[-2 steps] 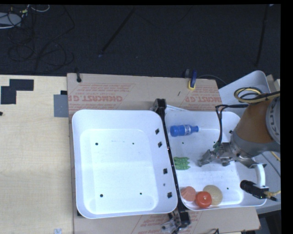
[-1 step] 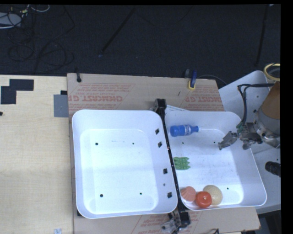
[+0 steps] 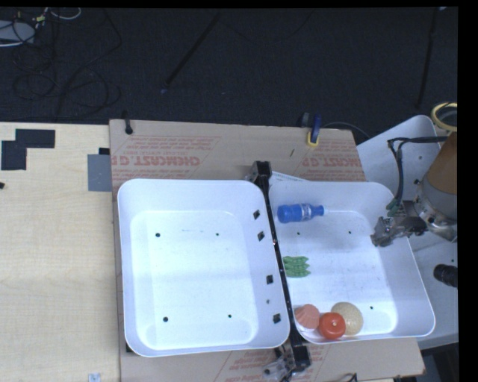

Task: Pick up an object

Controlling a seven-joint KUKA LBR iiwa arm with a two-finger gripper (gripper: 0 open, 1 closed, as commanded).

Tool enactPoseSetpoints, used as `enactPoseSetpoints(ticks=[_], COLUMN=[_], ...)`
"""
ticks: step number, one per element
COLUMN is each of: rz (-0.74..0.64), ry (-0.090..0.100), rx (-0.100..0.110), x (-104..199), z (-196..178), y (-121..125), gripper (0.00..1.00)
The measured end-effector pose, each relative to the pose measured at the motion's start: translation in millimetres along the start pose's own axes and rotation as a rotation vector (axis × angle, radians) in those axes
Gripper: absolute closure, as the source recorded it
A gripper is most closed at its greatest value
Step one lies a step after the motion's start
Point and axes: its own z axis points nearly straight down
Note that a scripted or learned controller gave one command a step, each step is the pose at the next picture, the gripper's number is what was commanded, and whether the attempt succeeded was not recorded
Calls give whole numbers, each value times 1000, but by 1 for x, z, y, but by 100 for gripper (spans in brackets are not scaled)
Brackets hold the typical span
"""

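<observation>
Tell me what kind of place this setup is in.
Probably a robotics lab bench for pick-up trials: two white bins, the left bin and the right bin, sit on cardboard, a robot arm reaches in, and cables trail over dark flooring.

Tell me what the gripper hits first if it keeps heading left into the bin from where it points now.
Likely bare floor of the right bin first. The gripper sits at that bin's right rim; the blue bottle lies up and left of its line, though depth is unclear.
</observation>
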Motion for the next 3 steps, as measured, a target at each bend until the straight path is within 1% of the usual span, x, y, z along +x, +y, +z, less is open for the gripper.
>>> enactPoseSetpoints(ticks=[1,2,3], rz=[-3,0,0], ry=[-7,0,0], rx=[-17,2,1], x=[-3,-2,-2], z=[-147,-116,-119], y=[-3,-38,-83], gripper=[100,100,100])
